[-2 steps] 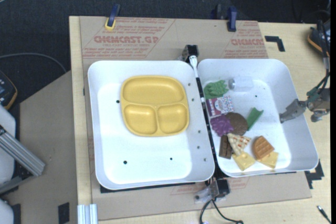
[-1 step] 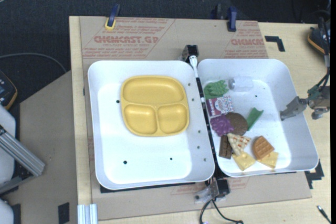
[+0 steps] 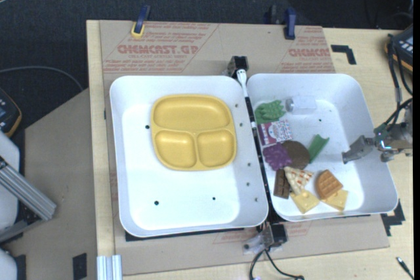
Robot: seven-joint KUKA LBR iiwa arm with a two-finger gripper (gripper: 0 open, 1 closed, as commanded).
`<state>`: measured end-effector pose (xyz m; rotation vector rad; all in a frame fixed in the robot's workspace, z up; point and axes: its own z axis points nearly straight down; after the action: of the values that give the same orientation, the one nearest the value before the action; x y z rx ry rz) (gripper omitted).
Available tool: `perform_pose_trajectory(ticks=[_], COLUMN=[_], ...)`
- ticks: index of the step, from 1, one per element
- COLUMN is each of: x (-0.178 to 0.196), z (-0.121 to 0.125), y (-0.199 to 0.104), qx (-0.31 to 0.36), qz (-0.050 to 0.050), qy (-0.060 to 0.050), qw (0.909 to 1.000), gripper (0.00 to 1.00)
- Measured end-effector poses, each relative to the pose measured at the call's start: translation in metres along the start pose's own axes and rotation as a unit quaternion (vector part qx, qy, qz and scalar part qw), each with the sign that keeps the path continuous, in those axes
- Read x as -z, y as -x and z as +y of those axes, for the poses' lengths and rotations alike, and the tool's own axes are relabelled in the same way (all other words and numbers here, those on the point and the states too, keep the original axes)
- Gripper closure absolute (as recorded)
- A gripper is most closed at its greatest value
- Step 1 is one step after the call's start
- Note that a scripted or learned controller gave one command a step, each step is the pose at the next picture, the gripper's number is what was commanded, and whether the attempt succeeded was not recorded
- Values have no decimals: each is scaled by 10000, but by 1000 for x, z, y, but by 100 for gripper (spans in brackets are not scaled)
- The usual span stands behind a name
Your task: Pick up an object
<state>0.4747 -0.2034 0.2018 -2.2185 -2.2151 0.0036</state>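
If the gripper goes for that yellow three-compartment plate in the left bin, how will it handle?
The yellow three-compartment plate looks like rigid moulded plastic, so probably stiff and light. Lying flat with low rims, it likely offers little grip and may slide.

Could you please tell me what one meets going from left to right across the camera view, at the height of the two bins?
Left bin → yellow divided tray → right bin → purple grapes → waffle piece → gripper.
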Motion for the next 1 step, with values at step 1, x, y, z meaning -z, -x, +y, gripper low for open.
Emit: perform_pose_trajectory(ticks=[1], x=[-52], z=[-9], y=[-6], qx=[5], qz=[3], qy=[-2], qw=[10000], gripper=[0])
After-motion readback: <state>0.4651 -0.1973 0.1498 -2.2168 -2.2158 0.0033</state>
